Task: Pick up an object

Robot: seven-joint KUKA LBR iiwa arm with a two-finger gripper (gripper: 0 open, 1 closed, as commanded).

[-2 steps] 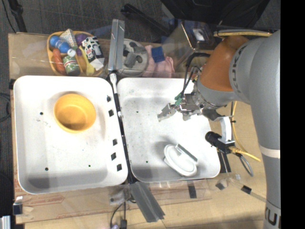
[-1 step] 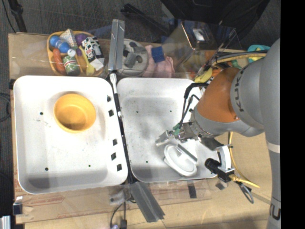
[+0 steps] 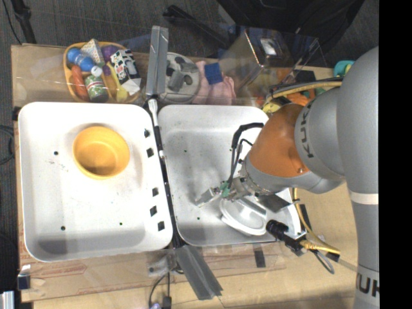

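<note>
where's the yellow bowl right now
The yellow bowl sits in the left bin, in its upper middle part, away from the divider. The arm is over the right bin, well apart from it.

Dark carpeted floor (image 3: 96,11) beyond a tan wooden bench (image 3: 38,69), a yellow basket of small clutter (image 3: 100,73) along its back edge, even overhead light

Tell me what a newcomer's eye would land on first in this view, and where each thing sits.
The yellow bowl stands out first, sitting alone in the upper middle of the left bin. Next comes the big grey arm with its orange band, reaching from the right into the right bin, its gripper low beside a white dish near that bin's front edge.
</note>
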